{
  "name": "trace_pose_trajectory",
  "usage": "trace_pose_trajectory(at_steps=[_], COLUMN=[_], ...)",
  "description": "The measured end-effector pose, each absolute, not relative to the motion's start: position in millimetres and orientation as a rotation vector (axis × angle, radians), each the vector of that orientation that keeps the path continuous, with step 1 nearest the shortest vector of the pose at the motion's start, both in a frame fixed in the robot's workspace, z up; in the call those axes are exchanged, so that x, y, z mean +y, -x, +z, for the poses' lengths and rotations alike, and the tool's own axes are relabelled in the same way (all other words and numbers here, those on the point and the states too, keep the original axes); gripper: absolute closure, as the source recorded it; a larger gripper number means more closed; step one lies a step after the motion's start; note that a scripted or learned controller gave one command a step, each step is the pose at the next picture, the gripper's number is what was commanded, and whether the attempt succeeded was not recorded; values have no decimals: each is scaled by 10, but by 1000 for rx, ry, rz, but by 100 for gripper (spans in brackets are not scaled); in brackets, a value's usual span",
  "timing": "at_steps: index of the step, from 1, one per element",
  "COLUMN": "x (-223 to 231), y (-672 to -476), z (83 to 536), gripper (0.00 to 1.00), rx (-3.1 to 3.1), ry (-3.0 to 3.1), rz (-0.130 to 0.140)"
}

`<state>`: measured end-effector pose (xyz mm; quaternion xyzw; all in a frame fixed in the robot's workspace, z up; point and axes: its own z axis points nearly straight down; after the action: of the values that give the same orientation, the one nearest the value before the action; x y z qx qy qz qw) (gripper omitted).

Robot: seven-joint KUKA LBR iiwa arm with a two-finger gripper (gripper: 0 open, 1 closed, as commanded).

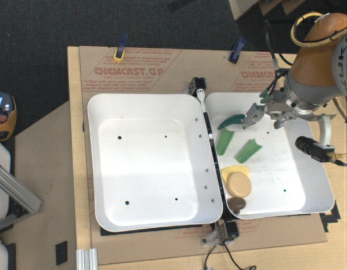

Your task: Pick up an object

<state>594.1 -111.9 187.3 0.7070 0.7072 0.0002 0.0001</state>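
Note:
My gripper (266, 118) hangs over the back of the right bin (308, 198), open, with bare white floor between its fingers. Its left finger (252, 117) is just right of a dark green curved piece (231, 120); I cannot tell if they touch. Nearer the front lie a green block (224, 142) and a second green block (248, 151). Further forward a tan round disc (239, 184) overlaps a yellow piece (230, 171), and a small brown lump (236, 204) sits by the bin's front rim.
The left bin (148, 159) lies beside the right one, with a black clip (197, 86) at the back of the divide. A black cable fitting (311, 146) juts over the right bin's right side. Cardboard (162, 66) lies under both bins.

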Motion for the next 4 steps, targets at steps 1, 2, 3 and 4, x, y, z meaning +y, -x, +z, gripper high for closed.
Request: trace_pose_trajectory(at_steps=[1,2,3,4], x=[-1392,-1672,-1649,-1815], y=[-5246,-4952,-4960,-4972], z=[1748,2987,3017,4948], gripper=[0,0,100,100], rx=[2221,2208,2217,2206], ry=[-2232,-2215,-2217,-2206], rz=[-7,9,3,15])
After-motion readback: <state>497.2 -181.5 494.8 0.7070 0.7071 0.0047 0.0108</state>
